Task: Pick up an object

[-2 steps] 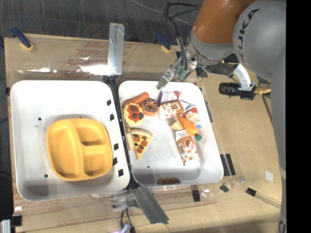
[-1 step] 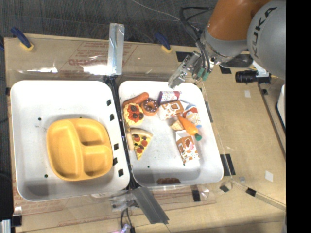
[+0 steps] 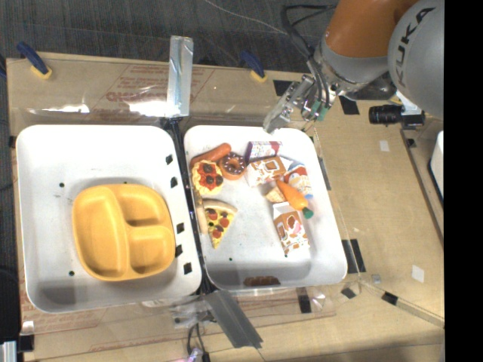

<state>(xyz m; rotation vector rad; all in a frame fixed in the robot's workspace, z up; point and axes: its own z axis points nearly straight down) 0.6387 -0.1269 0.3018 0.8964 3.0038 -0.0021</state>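
gripper (image 3: 281,116): above right bin's (image 3: 324,255) far edge, grip state can't tell
toy food (image 3: 253,183): clustered in right bin
yellow tray (image 3: 123,231): left bin (image 3: 38,157)

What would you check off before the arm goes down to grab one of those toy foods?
1. Toys in reach: ok. Carrot, pizza slice, hot dog and donut all lie in the right bin.
2. Tool position: ok, above the bin's far rim, touching no toy.
3. Tool carrying nothing: ok, no toy at its tip.
4. Finger opening: cannot tell.
5. Easy target: ok, the pizza slice lies apart; the carrot is crowded by cartons.
6. Yellow tray: ok, in the left bin, out of the way.
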